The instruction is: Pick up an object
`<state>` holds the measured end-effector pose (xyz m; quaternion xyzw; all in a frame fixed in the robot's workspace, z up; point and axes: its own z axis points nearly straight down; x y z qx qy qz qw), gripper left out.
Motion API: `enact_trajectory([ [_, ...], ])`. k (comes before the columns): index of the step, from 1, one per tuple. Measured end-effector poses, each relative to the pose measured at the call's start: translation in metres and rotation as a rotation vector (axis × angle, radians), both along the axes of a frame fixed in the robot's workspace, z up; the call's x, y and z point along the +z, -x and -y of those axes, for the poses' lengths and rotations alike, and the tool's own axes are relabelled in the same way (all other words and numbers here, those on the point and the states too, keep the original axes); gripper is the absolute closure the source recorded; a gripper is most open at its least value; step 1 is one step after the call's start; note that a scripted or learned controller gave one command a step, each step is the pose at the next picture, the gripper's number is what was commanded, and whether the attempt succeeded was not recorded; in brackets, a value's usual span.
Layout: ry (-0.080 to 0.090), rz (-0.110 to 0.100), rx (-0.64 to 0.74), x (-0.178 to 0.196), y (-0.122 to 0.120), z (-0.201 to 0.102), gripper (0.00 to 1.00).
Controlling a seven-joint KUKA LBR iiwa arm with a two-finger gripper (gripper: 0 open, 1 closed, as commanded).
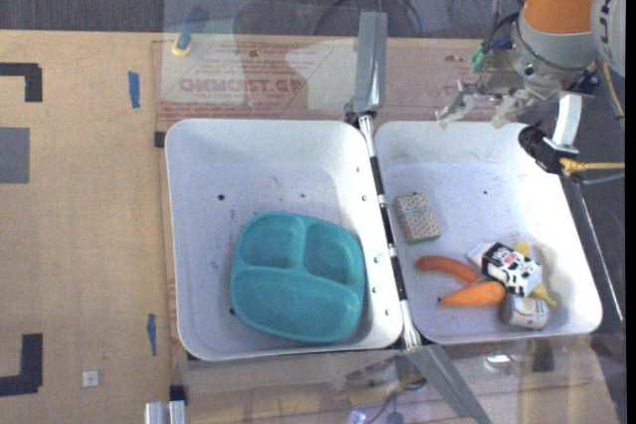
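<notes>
The right bin (467,164) holds a small speckled block (415,216) near its left wall. In its near right corner lie a red sausage-shaped toy (447,266), an orange carrot (475,294), a black-and-white toy (510,268) and a small grey can (524,311), all crowded together. A teal divided plate (298,278) lies in the left bin (199,164). My gripper (479,111) hangs above the far rim of the right bin, well clear of all the objects. Its fingers are spread open with nothing between them.
A metal divider (370,65) runs between the bins at the back. Cardboard with blue tape marks covers the bench (79,213) to the left. A black cable and connector (542,149) hang beside the arm over the right bin's far right corner.
</notes>
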<state>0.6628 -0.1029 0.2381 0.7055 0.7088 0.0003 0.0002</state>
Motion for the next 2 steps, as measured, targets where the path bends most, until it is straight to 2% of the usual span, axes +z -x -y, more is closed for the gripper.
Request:
enact_trajectory([
  [1, 0.0, 0.0, 0.046, -0.032, 0.062, -0.004, 0.0],
  [2, 0.0, 0.012, -0.005, -0.137, 0.082, -0.009, 0.0],
])
